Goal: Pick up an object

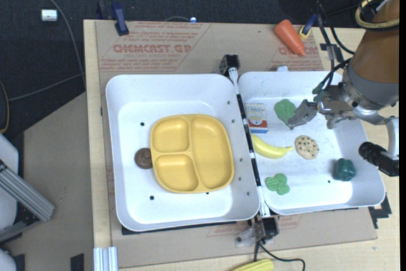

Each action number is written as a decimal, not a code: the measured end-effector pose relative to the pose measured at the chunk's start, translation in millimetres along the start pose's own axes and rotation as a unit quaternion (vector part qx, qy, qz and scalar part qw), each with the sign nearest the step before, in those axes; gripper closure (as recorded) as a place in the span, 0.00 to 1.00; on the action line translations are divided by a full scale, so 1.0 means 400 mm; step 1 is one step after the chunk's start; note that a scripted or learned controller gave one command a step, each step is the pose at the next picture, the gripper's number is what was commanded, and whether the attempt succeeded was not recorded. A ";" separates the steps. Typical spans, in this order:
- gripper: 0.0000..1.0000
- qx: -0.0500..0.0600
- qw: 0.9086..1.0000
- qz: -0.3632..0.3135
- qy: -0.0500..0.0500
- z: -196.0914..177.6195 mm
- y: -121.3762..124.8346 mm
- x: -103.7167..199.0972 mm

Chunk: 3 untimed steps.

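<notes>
The right bin (361, 197) holds a light green piece (284, 109), a speckled cookie (307, 147), a yellow banana (271, 149), a small green leafy piece (277, 183), a dark green piece (344, 169) and a small white and red carton (256, 117). My gripper (318, 118) hangs over the upper middle of this bin, just right of the light green piece and above the cookie. It is open, and I see only white bin floor between its fingers (303, 115).
In the left bin (120, 111) lies a yellow divided plate (190, 153) with a brown disc (143, 158) at its left edge. An orange carrot (290, 38) lies on the bench behind the right bin. A black knob (378, 157) juts in at the right.
</notes>
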State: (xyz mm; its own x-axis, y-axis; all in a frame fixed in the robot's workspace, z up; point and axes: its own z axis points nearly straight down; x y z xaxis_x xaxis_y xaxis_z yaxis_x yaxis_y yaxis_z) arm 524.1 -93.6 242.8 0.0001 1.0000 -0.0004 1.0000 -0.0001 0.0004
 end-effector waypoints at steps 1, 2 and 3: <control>0.00 0.002 1.000 0.001 0.000 0.366 0.208 -0.180; 0.00 -0.001 1.000 -0.001 0.001 0.395 0.307 -0.017; 0.00 -0.001 1.000 0.000 -0.001 0.395 0.325 -0.144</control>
State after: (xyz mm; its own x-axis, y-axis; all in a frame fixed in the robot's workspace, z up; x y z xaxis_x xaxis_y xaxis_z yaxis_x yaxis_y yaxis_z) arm 654.1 -151.2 85.0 0.0007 1.0000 -0.0025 1.0000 -0.0006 0.0026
